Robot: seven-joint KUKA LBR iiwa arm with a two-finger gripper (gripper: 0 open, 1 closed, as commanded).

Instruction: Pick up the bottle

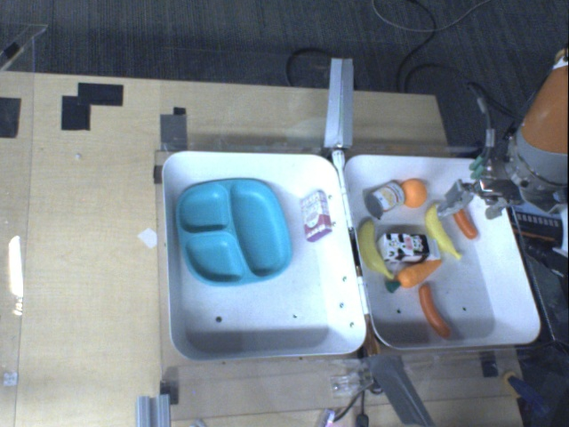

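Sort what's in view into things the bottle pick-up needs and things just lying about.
Needed: black-and-white bottle, lying in the right bin; gripper.

Lying about: can, orange, bananas, carrots, blue tray, small carton, left bin.

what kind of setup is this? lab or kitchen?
Most likely a robotics lab pick-and-place bench: two white bins on a wooden bench, toy food such as a plastic banana, and loose cables on the dark floor.
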